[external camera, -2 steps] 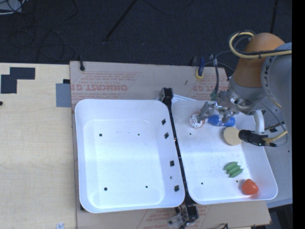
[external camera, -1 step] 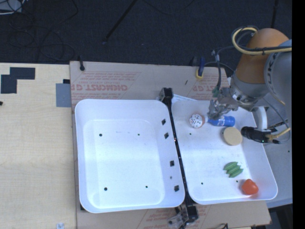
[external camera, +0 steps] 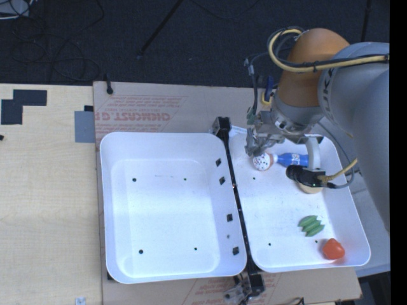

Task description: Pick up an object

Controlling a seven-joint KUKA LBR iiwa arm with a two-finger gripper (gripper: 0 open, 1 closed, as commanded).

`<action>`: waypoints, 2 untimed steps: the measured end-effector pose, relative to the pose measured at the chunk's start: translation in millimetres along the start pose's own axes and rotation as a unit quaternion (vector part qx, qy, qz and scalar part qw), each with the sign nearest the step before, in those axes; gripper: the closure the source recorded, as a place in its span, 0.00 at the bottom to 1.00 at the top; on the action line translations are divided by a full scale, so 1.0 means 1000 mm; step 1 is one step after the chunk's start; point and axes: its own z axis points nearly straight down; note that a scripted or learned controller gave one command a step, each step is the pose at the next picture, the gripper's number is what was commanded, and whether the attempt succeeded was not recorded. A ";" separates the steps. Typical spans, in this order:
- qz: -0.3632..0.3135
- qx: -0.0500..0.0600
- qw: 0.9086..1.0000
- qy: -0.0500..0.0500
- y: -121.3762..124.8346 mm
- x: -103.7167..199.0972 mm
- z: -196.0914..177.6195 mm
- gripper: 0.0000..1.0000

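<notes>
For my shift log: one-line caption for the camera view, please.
Gripper low over the right bin beside a spotted white ball; blue tube, green pods and red toy inside.

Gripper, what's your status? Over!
Gripper low at far end of right-hand bin. Spotted ball right by it, lying in bin. Blue tube beside ball.

Robotics lab: grey arm (external camera: 359,88) over 2 white bins (external camera: 165,202) on a cardboard-topped bench (external camera: 44,196).

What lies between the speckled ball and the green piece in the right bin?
Nothing; the camera view shows bare bin floor between the speckled ball and the green piece.
</notes>
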 end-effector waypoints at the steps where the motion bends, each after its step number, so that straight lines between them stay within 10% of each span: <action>1: -0.003 -0.007 1.000 0.001 -0.007 0.112 -0.149 1.00; 2: 0.005 0.001 1.000 -0.002 -0.023 0.065 -0.143 1.00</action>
